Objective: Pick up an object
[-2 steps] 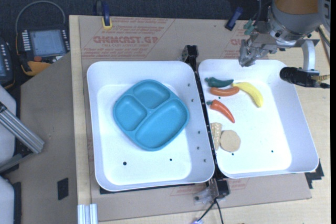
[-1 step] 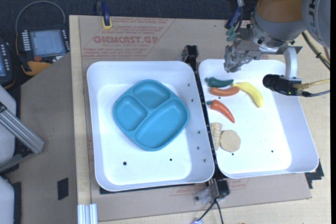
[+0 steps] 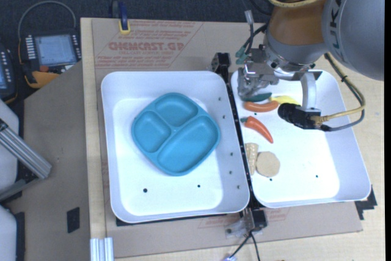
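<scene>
My gripper [image 3: 252, 87] hangs low over the far left corner of the right bin [image 3: 342, 186]. Just under and beside it lie a teal piece [image 3: 261, 96], an orange sausage-shaped piece [image 3: 261, 106] and a yellow banana-like piece [image 3: 285, 99]. The gripper's body hides where it meets them. An orange-red pepper [image 3: 259, 128] lies a little nearer the front. A round tan biscuit [image 3: 267, 164] and a pale cone [image 3: 251, 156] rest by the bin's left wall.
The left bin [image 3: 122, 186] holds a blue divided plate [image 3: 176, 132] near its middle. A black camera with a yellow cable [image 3: 300, 115] hangs off the wrist above the right bin. The arm's bulk covers that bin's far side.
</scene>
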Controlling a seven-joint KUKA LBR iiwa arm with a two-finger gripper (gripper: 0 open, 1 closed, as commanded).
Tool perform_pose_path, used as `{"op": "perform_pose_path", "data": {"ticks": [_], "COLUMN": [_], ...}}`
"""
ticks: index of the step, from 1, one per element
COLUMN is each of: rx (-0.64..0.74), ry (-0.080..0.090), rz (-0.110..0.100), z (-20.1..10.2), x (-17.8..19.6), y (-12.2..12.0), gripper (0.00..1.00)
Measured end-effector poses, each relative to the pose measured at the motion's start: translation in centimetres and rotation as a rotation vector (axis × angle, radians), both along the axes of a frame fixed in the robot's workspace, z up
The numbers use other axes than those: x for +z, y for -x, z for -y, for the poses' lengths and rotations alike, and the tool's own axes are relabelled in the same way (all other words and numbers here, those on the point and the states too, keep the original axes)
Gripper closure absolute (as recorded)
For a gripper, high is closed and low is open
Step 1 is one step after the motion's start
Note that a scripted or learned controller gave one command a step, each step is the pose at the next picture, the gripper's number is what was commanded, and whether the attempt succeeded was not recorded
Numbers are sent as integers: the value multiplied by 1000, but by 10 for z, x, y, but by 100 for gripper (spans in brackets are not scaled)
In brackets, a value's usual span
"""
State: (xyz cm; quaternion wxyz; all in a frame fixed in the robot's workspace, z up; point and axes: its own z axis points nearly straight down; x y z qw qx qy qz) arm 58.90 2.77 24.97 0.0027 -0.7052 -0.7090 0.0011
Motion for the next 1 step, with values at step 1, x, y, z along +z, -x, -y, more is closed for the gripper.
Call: {"op": "perform_pose_path", "data": {"ticks": [1], "rx": [1], "ry": [0], "rz": [2], "z": [-50], "x": [-4], "y": [7], "gripper": [100]}}
